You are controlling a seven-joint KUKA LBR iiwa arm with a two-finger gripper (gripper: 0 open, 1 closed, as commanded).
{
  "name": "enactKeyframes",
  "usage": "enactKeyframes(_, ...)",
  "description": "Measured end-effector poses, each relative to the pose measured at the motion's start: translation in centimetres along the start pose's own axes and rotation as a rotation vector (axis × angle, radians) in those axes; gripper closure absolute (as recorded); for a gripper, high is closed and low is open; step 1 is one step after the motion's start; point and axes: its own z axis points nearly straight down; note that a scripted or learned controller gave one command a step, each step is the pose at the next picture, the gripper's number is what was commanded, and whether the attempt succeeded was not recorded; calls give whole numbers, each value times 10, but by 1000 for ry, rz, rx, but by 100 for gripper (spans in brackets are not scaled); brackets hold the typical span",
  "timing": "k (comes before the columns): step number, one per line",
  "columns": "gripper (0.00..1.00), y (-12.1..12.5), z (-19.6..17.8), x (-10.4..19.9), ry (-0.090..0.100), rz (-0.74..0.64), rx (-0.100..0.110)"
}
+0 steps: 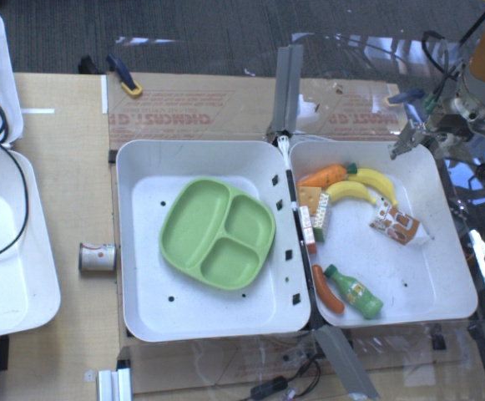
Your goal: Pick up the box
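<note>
Small boxes lie against the left wall of the right bin (451, 249): a tan box (309, 199), a white box with red print (318, 215), and a narrow red and white one (309, 237). A brown and white carton (395, 224) lies toward the bin's right side. My gripper (411, 143) hangs over the bin's far right corner, well away from the boxes and above the carton's far side. The grey arm with its orange band (484, 57) comes in from the upper right.
The right bin also holds a carrot (324, 175), a banana (366, 187), a green bottle (355, 291) and a red sausage (327, 289). A green divided plate (217, 234) lies in the left bin (129, 224). A small can (98, 257) lies on the bench to the left.
</note>
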Motion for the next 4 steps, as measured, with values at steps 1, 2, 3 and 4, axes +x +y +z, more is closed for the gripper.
enactKeyframes(1,0,-119,115,0,1,510,4)
enactKeyframes(2,0,-72,139,49,0,824,3)
enactKeyframes(3,0,-48,105,22,-1,813,2)
enactKeyframes(4,0,1,130,4,7,1063,33)
